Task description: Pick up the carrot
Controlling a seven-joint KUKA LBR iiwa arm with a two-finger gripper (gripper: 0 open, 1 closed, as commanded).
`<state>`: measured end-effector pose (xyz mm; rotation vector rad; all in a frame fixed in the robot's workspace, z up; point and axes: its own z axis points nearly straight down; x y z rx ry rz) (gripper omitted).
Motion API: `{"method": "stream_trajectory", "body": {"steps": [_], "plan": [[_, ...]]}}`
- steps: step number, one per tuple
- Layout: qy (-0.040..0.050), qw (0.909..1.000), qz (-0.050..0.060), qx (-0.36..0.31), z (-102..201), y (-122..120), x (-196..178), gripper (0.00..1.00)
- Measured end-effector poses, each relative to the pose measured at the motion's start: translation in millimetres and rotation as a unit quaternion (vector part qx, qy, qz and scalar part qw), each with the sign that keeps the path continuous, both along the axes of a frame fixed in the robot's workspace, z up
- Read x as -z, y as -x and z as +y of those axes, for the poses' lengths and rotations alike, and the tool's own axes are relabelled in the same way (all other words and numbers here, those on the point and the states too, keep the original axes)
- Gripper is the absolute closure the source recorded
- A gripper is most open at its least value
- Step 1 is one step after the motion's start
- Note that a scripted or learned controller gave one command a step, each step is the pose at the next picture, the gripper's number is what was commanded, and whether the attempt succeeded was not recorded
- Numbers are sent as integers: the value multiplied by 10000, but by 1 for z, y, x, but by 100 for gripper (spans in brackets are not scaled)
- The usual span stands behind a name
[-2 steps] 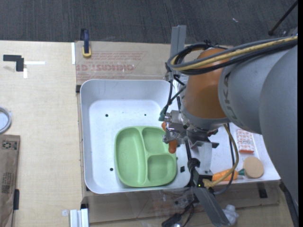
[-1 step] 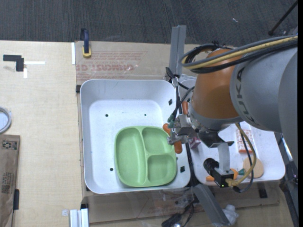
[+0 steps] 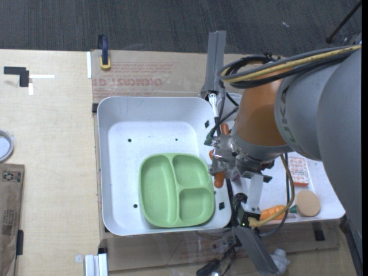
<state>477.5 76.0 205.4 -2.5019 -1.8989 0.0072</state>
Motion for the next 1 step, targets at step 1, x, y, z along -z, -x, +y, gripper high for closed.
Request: {"method": "stream_trajectory", "body": {"steps": [1], "plan": [[6,9903,-7,1388,-45,0,-14,100]]}}
